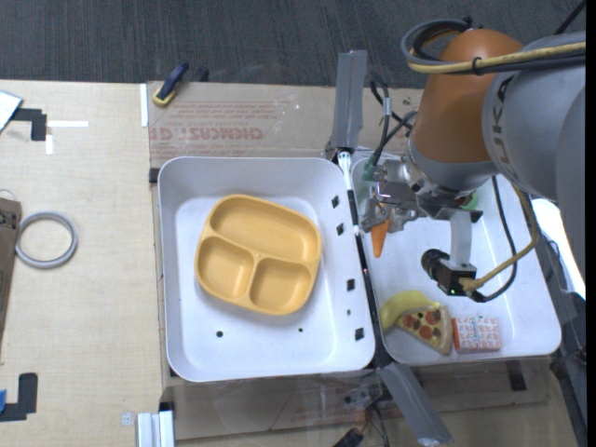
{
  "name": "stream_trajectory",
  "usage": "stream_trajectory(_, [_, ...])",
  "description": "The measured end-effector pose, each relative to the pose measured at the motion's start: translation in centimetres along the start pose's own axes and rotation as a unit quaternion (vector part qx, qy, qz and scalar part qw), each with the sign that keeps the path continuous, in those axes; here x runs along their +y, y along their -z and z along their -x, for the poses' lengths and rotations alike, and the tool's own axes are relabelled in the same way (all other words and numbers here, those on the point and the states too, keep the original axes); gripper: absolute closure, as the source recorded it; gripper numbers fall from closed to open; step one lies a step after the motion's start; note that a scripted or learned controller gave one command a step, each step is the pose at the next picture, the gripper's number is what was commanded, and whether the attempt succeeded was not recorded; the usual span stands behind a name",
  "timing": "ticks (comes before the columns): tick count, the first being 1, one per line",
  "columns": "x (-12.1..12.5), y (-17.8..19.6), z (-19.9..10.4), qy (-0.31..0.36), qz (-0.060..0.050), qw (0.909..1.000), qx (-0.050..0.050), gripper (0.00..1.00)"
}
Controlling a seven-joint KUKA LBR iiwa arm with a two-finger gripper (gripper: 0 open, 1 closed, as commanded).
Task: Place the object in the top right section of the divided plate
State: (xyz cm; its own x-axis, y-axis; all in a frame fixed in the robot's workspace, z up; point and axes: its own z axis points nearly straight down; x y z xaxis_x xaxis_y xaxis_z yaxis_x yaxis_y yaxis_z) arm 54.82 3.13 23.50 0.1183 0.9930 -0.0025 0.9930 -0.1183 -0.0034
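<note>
Camera view: the grey arm (521,110) enters from the right edge and covers most of the right bin's far half, so that part of the bin floor is hidden. The end effector (382,214) sits over the left wall of the right bin (521,338), near the bin's far-left corner. An orange carrot-shaped object (378,238) hangs point-down directly beneath it, its upper end pinched between the fingers; the finger tips themselves are partly lost among cabling and dark hardware. A black fitting on a cable (447,273) hangs below the wrist, over the middle of the right bin.

Left bin (177,277): contains the divided plate (258,253), yellow-tan, with one long section along its far side and two smaller sections on the near side. All three sections are bare. The plate lies around the bin's centre, apart from all walls.

Right bin: along the near edge lie a yellow banana-shaped item (402,303), a pizza-slice toy (426,325) touching it, and a red-and-white patterned block (476,333) just beside the slice.

Tabletop (84,324): light wood. A tape roll (42,238) lies near the left edge. A blue-and-yellow tool (171,83) lies at the far edge, beside a sheet of cardboard (237,124) with red lettering. Dark carpet lies beyond the far edge.
</note>
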Motion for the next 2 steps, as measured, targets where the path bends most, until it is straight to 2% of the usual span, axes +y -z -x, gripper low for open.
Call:
stream_trajectory(1, [-2.0, 2.5, -4.8, -0.014, 0.0, 0.9999, 0.0, 1.0])
stream_trajectory(2, [3.8, 6.5, -8.5, -0.013, 0.001, 0.9999, -0.001, 1.0])
